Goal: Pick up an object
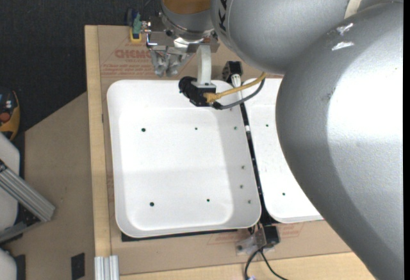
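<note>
Grey metal of the arm (333, 112) is nearest my camera, and it covers most of the covered bin (282, 202), off to the arm's side of the pincer. Nearer me than the pincer lies the wide bin (128, 208), its white floor bare but for a few small dark dots (152, 204), which I take for marks or holes rather than anything to lift.

At that bin's far rim, just on my side of the pincer and slightly toward the arm, sits a black piece (192, 90) with a yellow cable (246, 88) running from it. I cannot tell whether it is loose or part of the tool.

Farthest off, the pincer (168, 66) hangs over the brown bench (102, 144), just beyond the wide bin's far edge. Whether it is apart or together I cannot tell, and I see nothing gripped in it.

My judgement is that the object to pick up has not been found. If one exists, it most likely lies under the arm in the covered bin, so the next move depends on reaching that way. I cannot read any long axis.
</note>
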`<state>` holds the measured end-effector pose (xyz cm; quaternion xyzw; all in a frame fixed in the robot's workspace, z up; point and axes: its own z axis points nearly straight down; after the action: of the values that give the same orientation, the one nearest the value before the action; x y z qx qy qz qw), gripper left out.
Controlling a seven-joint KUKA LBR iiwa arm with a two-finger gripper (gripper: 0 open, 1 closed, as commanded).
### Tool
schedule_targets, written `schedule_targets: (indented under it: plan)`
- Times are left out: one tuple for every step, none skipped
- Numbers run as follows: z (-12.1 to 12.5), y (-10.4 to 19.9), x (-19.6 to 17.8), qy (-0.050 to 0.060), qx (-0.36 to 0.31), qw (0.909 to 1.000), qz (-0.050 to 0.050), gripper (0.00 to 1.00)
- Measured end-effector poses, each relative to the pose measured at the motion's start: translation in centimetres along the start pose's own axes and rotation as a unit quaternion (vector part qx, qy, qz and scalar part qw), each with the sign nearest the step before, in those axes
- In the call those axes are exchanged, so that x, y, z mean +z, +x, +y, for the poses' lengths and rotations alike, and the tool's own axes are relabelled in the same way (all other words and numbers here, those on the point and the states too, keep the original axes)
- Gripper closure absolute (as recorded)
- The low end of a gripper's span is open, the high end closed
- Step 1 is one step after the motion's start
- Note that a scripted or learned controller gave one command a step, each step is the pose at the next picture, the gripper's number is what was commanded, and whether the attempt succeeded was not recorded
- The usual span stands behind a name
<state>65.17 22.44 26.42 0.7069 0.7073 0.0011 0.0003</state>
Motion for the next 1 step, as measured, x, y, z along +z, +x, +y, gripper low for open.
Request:
schedule_targets:
  plan:
    - [-1.23,-0.33,-3.76,-0.001,0.000,1.0000,0.000,1.00]
